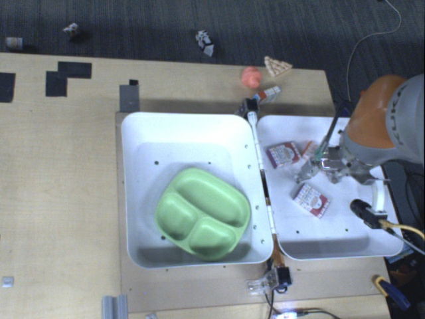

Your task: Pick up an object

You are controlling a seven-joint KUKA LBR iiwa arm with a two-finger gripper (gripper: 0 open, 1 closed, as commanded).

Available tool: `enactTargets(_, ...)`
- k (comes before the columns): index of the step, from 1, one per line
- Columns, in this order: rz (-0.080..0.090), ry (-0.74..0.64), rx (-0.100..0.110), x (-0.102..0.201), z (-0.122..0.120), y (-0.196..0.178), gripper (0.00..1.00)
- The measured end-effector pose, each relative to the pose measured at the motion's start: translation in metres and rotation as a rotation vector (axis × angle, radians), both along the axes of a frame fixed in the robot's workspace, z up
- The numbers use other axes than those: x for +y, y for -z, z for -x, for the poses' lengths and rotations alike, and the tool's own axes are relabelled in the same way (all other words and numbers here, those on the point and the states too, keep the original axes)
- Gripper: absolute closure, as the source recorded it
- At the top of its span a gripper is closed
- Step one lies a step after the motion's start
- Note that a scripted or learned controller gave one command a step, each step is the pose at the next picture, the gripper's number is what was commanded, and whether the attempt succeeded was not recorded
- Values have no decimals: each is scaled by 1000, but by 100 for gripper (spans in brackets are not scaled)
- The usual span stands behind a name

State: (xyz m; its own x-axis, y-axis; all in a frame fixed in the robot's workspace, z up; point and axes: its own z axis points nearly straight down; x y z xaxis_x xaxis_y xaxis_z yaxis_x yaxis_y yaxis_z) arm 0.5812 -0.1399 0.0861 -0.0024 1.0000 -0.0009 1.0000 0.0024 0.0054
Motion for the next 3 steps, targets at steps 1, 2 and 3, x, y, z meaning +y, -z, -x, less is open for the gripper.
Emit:
enactTargets(1,1,-1,-7,0,-2,-12,100)
enactTargets(2,1,-1,-7,0,-2,-12,0)
enactTargets(3,1,1,-4,39,60,-1,0)
